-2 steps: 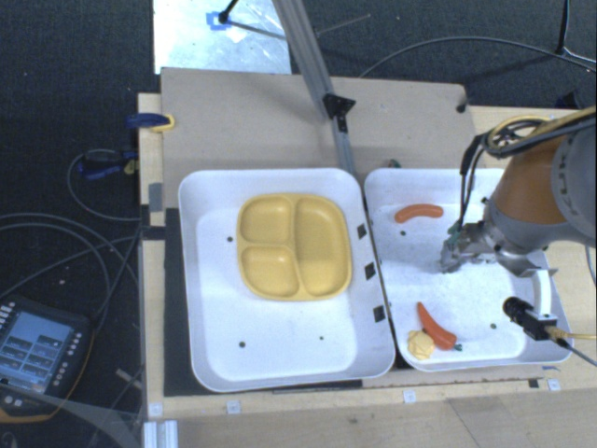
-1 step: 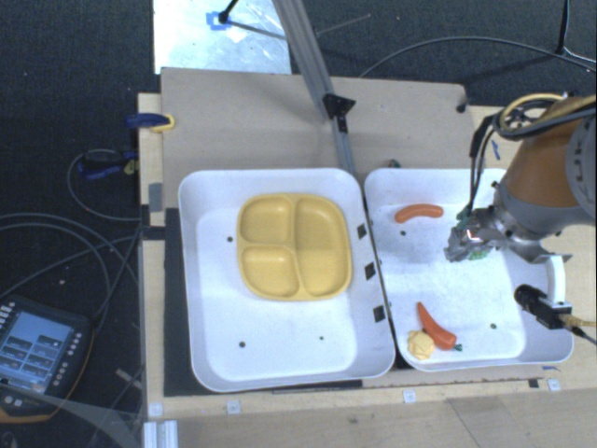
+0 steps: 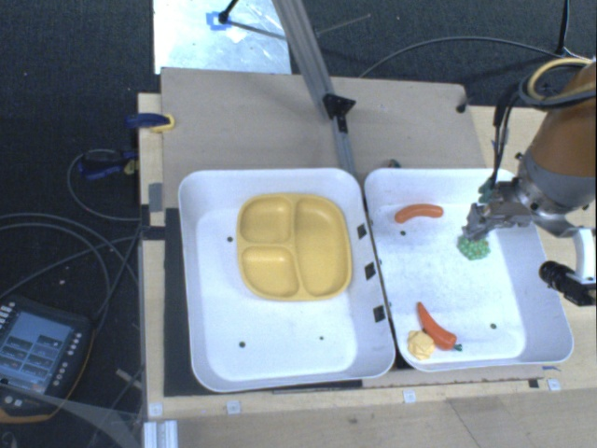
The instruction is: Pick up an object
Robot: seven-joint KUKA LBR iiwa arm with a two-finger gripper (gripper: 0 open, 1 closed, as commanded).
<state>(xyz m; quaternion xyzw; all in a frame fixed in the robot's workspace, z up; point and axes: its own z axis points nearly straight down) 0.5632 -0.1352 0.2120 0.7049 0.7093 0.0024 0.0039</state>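
Two shallow white bins are seen side by side on the bench; the left bin (image 3: 210, 343) holds a yellow divided plate (image 3: 294, 247) with three compartments, set upright and roughly central, a little toward the far side. The right bin (image 3: 522, 339) holds the loose items. An orange sausage (image 3: 418, 213) is laid nearly crosswise near the far left corner of that bin; a green, knobbly piece (it reads as broccoli) (image 3: 475, 247) is found toward the far right part, well apart from the sausage. At the near left corner a carrot (image 3: 436, 326) with a dark green tip is laid at a slant, and a small pale yellow object (image 3: 421, 344) is set just beside it, touching or almost touching its lower end; which of the two cannot be told.

The arm is reached in from the right, its orange band visible above the grey wrist; the gripper (image 3: 480, 227) is lowered over the far right part of the right bin, directly above the broccoli and at its upper edge. Contact between the two cannot be settled from this angle, and the pincer's state (spread or pressed together) cannot be told, since that end is seen as a dark, blurred mass. Nothing is shown clearly lifted clear of the bin floor; the broccoli appears to be resting on it.
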